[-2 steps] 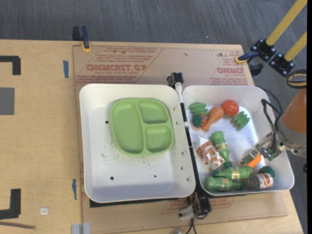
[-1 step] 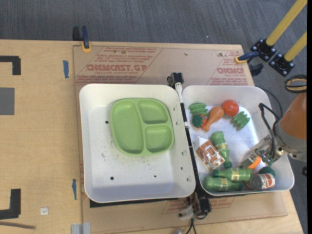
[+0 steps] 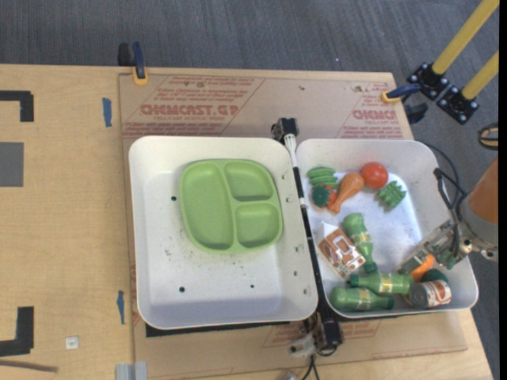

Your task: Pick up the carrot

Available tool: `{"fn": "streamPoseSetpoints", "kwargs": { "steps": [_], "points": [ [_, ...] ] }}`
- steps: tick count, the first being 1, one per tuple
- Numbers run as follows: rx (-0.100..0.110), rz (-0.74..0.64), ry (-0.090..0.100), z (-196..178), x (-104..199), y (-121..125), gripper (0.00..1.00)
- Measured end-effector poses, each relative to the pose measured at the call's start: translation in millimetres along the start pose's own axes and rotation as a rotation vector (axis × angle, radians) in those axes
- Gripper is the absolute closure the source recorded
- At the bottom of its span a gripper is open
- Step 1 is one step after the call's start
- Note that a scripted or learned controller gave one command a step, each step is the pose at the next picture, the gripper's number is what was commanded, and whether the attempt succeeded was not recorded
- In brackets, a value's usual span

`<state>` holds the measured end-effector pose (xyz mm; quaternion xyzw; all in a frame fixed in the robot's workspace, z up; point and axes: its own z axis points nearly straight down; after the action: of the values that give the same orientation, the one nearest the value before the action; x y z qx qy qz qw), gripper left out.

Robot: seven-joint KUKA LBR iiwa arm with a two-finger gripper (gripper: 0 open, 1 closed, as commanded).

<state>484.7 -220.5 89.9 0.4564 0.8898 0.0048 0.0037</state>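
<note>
Whether the hand [image 3: 440, 252] is apart, together or clamped I cannot tell, and the small orange plastic carrot [image 3: 422, 266] lies just beside it, toward the lower left, its long axis slanting up toward the hand.

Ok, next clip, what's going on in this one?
The arm's gripper is down in the right bin, near its right edge, around a small orange piece that looks like the carrot. Whether it actually grips it is unclear. Around it lie green bottles, a can, a tomato and a drumstick. The left bin has a green divided plate.
</note>
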Motion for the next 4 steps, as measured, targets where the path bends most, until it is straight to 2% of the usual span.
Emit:
{"fn": "streamPoseSetpoints", "kwargs": {
  "steps": [1, 2, 3, 4],
  "points": [
    [0.003, 0.136, 0.005, 0, 1, -1, 0.00],
    [0.010, 0.324, -0.004, -189, -10, 9, 0.00],
    [0.012, 0.335, 0.001, -113, 38, 48, 0.00],
    [0.012, 0.305, 0.013, -4, 4, -3, 0.00]
  ]
}}
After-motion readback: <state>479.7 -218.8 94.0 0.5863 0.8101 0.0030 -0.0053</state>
